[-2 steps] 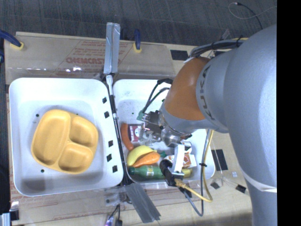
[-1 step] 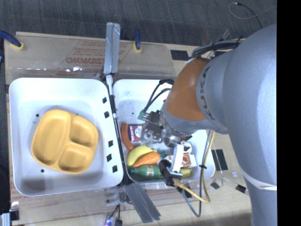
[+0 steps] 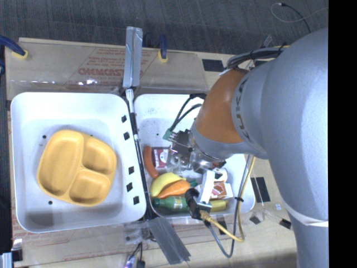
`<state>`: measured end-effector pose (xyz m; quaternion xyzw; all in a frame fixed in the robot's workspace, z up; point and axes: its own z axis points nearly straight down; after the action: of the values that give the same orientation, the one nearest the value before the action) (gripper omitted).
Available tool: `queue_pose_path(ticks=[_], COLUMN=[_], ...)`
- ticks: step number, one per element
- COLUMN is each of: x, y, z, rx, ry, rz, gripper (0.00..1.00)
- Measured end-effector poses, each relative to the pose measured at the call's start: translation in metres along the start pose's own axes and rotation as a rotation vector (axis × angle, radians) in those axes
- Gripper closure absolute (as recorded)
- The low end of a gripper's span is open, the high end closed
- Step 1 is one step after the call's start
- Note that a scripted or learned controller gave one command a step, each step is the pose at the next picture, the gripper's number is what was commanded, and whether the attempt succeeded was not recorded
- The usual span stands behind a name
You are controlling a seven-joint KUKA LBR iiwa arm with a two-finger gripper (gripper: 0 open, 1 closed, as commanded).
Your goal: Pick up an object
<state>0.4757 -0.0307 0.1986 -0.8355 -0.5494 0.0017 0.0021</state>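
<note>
My gripper reaches down into the right bin, hanging under the orange band of the arm. It sits right above a dark red packet, beside a red sausage. Just in front of it lie a yellow banana-like fruit, an orange carrot and a green bottle. A white and red carton leans at the right of the pile. The wrist hides whatever lies directly beneath it.
The left bin holds a yellow divided tray. A grey divider strip runs between the bins. Cables loop off the wrist toward the bench's front edge. The arm's bulk covers the right bin's right side.
</note>
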Motion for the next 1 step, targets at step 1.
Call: queue_pose_path(ticks=[1], x=[0.0009], y=[0.0001], z=[-0.0092], rx=[0.003], ry=[0.000], rz=[-0.008], gripper=[1.00])
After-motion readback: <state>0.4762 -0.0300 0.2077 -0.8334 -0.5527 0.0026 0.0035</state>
